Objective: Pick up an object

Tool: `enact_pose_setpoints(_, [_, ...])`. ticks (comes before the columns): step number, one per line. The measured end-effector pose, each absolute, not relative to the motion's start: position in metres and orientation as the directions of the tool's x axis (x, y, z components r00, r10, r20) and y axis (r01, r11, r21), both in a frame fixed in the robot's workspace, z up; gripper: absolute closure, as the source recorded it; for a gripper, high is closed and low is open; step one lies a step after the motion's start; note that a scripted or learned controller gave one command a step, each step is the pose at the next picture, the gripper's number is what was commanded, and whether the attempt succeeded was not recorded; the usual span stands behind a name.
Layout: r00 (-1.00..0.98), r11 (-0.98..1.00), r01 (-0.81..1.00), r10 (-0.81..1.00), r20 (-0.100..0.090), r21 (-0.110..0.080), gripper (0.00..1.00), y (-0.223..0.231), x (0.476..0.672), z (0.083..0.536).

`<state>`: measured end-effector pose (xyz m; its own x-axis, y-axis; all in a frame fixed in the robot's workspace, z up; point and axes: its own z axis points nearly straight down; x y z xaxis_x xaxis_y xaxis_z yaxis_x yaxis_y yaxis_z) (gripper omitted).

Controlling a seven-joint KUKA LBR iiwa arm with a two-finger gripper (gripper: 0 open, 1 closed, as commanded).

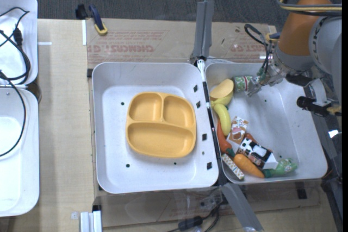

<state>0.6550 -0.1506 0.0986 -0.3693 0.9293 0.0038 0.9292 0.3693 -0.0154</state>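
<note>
Gripper (260, 83) sits low in the right bin (304, 133), at its far edge, left of the arm's orange band (298, 30); fingers point down and toward the bin's left side. Whether the claw is spread or pressed together cannot be told; the tips are too small and blurred against the white floor. Just beside the tips, on their left, lies a small green-and-white can (243, 83), long axis roughly along the bin's far edge, pointing at the claw; it looks to be touching or nearly touching the tips, but nothing shows it between them, so no hold is recorded. Judgement: this is the nearest candidate for the pick, and the move turns on the can lying left of the claw, end-on to it; a closing across the can's short width looks more promising than along its length. Left of the can, a yellow bowl-like piece (222, 92) near the far-left corner; below it a banana (223, 118) along the left wall. Further toward the near edge: a small printed carton (238, 130), a black-and-white box (255, 152), a carrot (249, 165), and a green vegetable (285, 167) by the near edge. Left bin (109, 117) carries a yellow divided plate (161, 124), roughly centred, well apart from the claw. Pick not yet done
</note>
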Motion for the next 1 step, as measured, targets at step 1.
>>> enact_pose_setpoints(1, [-0.187,0.187,0.982,0.982,0.002,-0.027,1.00,-0.1292,0.6515,0.0877])
